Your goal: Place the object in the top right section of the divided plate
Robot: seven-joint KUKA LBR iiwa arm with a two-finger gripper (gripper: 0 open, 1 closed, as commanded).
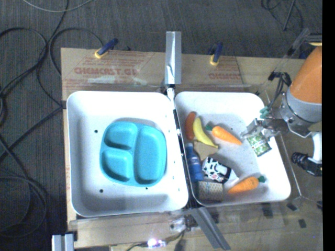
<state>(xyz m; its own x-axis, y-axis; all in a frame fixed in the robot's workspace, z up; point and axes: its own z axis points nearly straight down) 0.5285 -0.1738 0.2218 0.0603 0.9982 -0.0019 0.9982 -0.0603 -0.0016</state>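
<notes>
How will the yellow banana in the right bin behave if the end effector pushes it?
The banana is curved and smooth, so it would probably pivot or slide. It touches a carrot, which would likely shift too.

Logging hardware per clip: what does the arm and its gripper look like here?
The arm enters from the right: an orange rounded section above a grey wrist band. Thin dark cables loop beside the wrist. The gripper is a small metal assembly with green-tinted parts and a green and white patterned tag beneath it. It is too small to make out its detail.
</notes>
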